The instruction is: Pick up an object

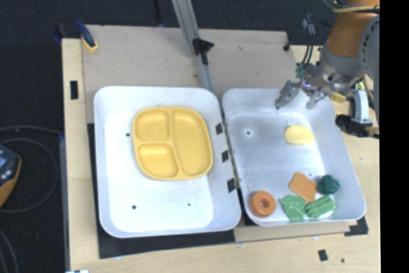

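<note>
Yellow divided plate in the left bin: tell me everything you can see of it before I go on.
The yellow divided plate is a rounded-square tray that looks like matte plastic, moulded into three compartments: two smaller ones along its left side and one larger one on its right. It lies flat and right side up, turned slightly, on the floor of the left bin, toward the bin's upper middle. Nothing lies in it or touches it. The end effector is over the right bin's far edge, well apart from it.
</note>
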Robot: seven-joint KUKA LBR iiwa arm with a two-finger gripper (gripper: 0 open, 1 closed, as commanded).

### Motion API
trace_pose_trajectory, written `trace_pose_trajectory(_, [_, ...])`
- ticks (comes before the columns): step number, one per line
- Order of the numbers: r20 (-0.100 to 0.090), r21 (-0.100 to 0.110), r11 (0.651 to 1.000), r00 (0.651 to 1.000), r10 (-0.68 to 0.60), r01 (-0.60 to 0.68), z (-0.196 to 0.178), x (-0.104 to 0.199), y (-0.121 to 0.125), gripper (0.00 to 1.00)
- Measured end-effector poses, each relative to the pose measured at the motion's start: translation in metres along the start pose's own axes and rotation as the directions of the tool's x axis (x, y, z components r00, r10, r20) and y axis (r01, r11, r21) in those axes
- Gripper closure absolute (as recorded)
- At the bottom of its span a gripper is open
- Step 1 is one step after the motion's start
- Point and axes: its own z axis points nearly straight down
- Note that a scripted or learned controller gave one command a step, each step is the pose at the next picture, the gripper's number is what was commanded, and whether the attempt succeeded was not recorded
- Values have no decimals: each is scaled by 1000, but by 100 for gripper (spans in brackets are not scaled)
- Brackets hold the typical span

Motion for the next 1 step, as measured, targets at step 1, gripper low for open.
trace_pose_trajectory(1, [1, -2, 1000, 1000, -3, 3, 60, -4, 6, 0])
